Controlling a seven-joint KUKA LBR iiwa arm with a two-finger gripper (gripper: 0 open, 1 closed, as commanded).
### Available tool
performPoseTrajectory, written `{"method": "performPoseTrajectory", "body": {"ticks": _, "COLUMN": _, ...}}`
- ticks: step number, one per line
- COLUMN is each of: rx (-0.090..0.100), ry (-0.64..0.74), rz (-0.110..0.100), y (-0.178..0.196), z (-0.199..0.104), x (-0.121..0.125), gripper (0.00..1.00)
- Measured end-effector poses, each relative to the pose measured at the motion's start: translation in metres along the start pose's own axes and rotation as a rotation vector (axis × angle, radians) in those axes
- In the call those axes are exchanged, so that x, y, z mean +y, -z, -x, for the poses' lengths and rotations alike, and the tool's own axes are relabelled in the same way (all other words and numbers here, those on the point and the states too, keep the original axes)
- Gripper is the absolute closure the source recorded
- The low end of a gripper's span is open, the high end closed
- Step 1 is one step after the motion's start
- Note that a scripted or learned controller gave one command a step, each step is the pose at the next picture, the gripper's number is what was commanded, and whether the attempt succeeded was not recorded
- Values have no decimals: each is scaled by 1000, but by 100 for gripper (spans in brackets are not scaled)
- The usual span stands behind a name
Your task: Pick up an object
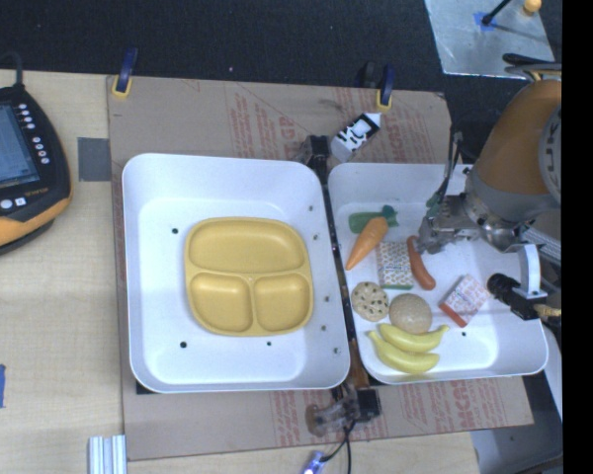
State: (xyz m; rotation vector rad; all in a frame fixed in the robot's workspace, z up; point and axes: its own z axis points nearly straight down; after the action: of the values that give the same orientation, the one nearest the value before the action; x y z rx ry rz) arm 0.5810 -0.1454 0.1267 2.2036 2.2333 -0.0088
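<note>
Nothing lifted yet. Claw [437, 233] low in right bin [504, 358], beside sausage [421, 265]; grip state cannot be told. Pick remains.

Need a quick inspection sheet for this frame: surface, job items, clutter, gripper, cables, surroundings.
Surface: wooden bench under cardboard sheet, clamped at its far edge.
Job's things: right bin holds carrot, sausage, wafer, cookie, round bun, bananas, red packet.
Clutter: left bin holds yellow divided tray.
Grippers: gripper low over the right bin near the sausage; finger state unclear.
Cables: cable at the near edge.
Surroundings: teach pendant at left, dark floor beyond.
</note>
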Motion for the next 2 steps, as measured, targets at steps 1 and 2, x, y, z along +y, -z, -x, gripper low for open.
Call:
{"method": "performPoseTrajectory", "body": {"ticks": 1, "rx": -1, "ry": 1, "rz": 0, "y": 0, "z": 0, "x": 0, "gripper": 0}}
{"method": "performPoseTrajectory", "body": {"ticks": 2, "rx": 6, "ry": -9, "rz": 2, "y": -31, "z": 6, "x": -5, "gripper": 0}}
